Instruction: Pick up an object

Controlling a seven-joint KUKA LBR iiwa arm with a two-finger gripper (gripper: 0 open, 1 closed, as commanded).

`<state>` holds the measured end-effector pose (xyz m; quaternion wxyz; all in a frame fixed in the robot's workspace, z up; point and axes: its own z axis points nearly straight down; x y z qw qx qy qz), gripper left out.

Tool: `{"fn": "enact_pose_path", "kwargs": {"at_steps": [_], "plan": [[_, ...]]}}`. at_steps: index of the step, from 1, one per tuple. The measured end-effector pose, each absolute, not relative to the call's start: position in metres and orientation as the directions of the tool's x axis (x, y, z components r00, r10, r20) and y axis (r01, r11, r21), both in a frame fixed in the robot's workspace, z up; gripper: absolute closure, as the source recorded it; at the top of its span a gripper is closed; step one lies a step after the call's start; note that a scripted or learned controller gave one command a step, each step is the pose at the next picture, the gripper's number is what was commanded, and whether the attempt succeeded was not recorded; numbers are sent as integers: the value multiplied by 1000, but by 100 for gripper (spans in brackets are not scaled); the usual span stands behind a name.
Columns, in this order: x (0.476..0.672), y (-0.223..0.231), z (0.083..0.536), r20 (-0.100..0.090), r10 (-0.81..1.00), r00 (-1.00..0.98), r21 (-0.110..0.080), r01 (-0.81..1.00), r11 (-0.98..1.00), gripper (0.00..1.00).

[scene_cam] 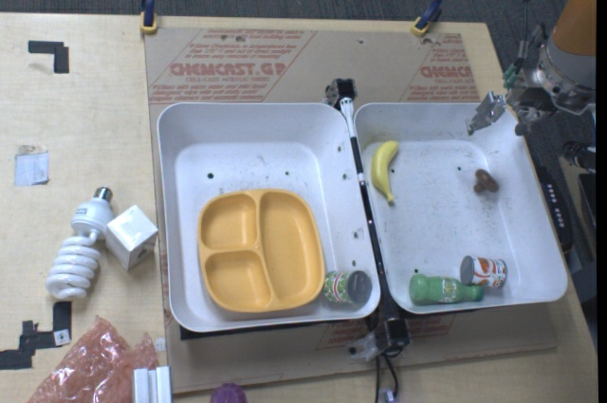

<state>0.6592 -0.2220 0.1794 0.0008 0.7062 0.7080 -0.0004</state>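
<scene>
At two o'clock, above the right shallow white plastic bin (531, 202), the metal pincer (490, 113) hangs empty, its opening unclear; yellow curved banana (383, 169) lies unpicked, so grasping remains

Illumination is bright, even and diffuse from overhead. The white bins (285, 121) show mild glare, near overexposure on their floors. Shadows are soft and short, falling beneath bin rims and beside the yellow tray (261, 249). Focus is moderately soft overall; fine detail appears slightly grainy.
</scene>
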Motion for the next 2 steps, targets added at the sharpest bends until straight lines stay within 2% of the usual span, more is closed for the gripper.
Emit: {"fn": "enact_pose_path", "kwargs": {"at_steps": [2], "plan": [[659,-222,179,-2,1000,-3,1,1000,3,0]]}}
